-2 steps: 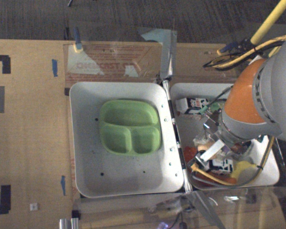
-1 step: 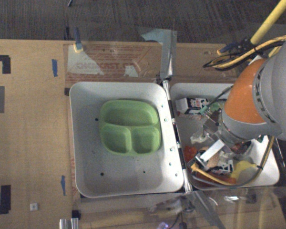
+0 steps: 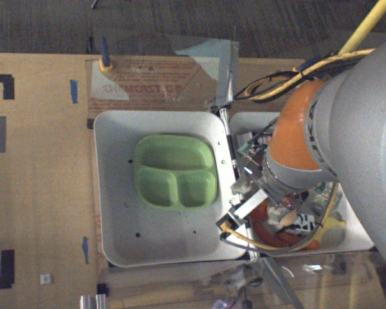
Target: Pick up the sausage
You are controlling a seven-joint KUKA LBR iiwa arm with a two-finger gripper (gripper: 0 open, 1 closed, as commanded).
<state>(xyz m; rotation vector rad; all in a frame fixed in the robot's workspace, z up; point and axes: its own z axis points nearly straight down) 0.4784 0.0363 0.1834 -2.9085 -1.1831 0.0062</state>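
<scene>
**Bins, tray and table markings**

A green three-compartment tray [image 3: 175,171] is seen lying flat in the left white bin [image 3: 112,192], slightly above the bin's middle. To its right, a second white bin [image 3: 350,234] is partly covered; a red object [image 3: 276,235] and a black-and-white patterned item [image 3: 303,223] can be made out inside it. The wooden table [image 3: 38,172] is marked with strips of blue tape [image 3: 73,91] and black corner marks [image 3: 3,85]. A printed cardboard sheet [image 3: 148,89] is laid beyond the left bin.
</scene>
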